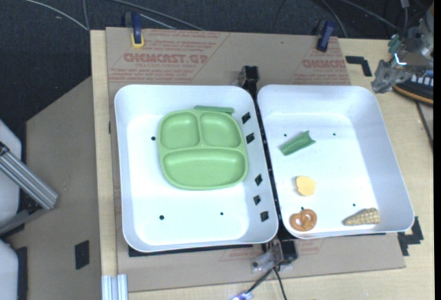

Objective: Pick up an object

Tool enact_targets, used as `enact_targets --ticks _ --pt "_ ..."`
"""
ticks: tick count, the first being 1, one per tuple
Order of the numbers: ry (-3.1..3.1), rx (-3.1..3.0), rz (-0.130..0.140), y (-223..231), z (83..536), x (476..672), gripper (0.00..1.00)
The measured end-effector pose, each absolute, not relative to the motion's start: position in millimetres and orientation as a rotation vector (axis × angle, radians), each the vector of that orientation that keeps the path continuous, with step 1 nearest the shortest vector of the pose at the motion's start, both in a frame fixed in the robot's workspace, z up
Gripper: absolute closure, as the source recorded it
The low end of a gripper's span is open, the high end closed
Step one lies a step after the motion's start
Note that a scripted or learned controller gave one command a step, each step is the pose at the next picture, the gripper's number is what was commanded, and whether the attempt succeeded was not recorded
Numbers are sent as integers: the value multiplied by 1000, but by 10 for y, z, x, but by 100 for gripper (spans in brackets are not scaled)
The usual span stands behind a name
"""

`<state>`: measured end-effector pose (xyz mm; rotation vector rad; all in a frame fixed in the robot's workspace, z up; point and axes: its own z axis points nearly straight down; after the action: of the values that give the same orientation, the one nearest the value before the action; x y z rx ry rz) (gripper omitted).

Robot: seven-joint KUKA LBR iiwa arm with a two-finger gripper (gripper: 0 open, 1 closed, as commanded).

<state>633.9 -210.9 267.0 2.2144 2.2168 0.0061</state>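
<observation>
Left bin (pixel 131 174): green divided plate (pixel 202 150). Right bin (pixel 358 119): green piece (pixel 297 143), yellow piece (pixel 305 185), pretzel (pixel 303 220), cone (pixel 362 217). Claw (pixel 389 71) at far right edge, grip unclear.

Right bin: green bean (pixel 297 143) upper left; yellow piece (pixel 305 186); pretzel (pixel 303 220); corn cob (pixel 362 217) near front.

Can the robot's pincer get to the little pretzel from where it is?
Probably yes. The pincer sits up past the right bin's far right corner, and the pretzel lies in the open near the bin's near edge. A yellow piece lies just beyond it, apart, and nothing covers the pretzel.
</observation>
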Motion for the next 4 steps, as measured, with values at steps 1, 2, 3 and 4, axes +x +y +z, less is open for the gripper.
enact_targets --ticks 1,2,3,4 --pt "2231 2217 2 -1563 2546 6414 100" --pt "2230 2216 3 -1040 2545 6511 100" --pt "2230 2215 3 -485 2599 6540 100" --pt "2229 2216 4 36 2623 6564 100"
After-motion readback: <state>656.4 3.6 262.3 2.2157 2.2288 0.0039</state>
